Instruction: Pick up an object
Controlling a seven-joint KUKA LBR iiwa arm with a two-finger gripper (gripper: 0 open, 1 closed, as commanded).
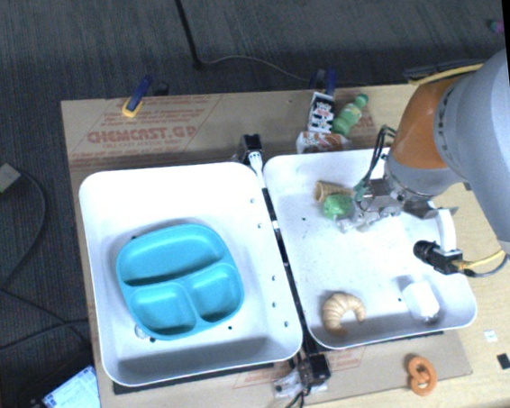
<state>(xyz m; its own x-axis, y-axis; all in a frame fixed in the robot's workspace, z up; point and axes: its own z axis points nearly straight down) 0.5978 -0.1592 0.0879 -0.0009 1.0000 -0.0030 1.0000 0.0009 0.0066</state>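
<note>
The nearest candidate for picking is the small green toy (337, 205), lying in the upper middle of the right bin (309, 265) with a tan cone-shaped piece (327, 188) touching it on its upper left. The gripper (363, 214) sits just to the right of the green toy and a touch lower, so the toy lies to the gripper's left, close enough that they may be touching. From this angle the metal tips blur against the white floor of the bin, and I cannot tell whether they are spread or closed, nor whether anything is between them.

Further off in the same bin, a croissant (342, 309) rests near the front wall, its curve opening toward the front, and a white rounded object (420, 300) sits in the front right corner. Both are well apart from the gripper.

The left bin (100, 192) holds a blue divided tray (180, 279). On the bench (139, 134) behind the bins lies a green bottle-like toy (348, 116), and an orange ring (421, 373) lies at the front.

My guess is the green toy is the target, needing only a small shift leftward.
</note>
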